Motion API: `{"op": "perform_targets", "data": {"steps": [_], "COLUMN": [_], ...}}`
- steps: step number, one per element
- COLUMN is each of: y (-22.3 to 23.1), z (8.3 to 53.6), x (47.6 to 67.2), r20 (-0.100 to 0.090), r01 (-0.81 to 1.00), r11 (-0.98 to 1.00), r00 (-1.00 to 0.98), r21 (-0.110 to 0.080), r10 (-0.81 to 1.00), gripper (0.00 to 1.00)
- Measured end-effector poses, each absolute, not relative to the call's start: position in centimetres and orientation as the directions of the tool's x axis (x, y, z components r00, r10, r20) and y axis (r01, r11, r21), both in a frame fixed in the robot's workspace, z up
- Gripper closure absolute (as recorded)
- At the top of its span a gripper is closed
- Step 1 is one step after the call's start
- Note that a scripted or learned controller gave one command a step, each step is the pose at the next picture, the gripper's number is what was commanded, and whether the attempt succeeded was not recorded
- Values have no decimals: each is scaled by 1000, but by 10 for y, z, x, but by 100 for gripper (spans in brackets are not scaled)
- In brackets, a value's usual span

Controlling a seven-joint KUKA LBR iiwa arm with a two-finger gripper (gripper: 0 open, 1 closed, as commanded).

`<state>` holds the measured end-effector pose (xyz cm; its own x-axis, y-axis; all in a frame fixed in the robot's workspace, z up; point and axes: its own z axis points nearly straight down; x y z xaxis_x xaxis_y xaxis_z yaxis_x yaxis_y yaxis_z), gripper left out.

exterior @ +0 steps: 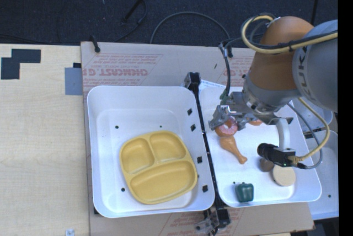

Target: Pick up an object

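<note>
One drumstick (232, 144) lies just beneath the tool (225, 119).

Surfaces: mostly plastic, on wood and cardboard.
Both white bins (102, 105) smooth, slightly glossy plastic. Yellow divided tray (159, 166) matt plastic. Tabletop (38, 146) pale wood grain, matt; brown printed cardboard sheet (132, 66) under the bins, dull. Arm's orange band (278, 58) glossy. Drumstick toy (234, 148) smooth, plastic-looking.

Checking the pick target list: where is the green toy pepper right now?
In the camera view, the green pepper sits in the right bin near its front edge, left of the tan round disc and below the chicken drumstick.
</note>
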<state>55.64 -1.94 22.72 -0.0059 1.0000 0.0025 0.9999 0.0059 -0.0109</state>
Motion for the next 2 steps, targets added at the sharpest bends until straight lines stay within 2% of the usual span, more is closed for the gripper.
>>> {"op": "perform_targets", "data": {"steps": [1,2], "y": [33,79], "z": [213,219], "x": [551,556], "r20": [1,0], "r01": [1000,1000], "r11": [5,6], "r00": [-5,-6], "r21": [-12,-9], "r10": [1000,1000], "gripper": [100,100]}}
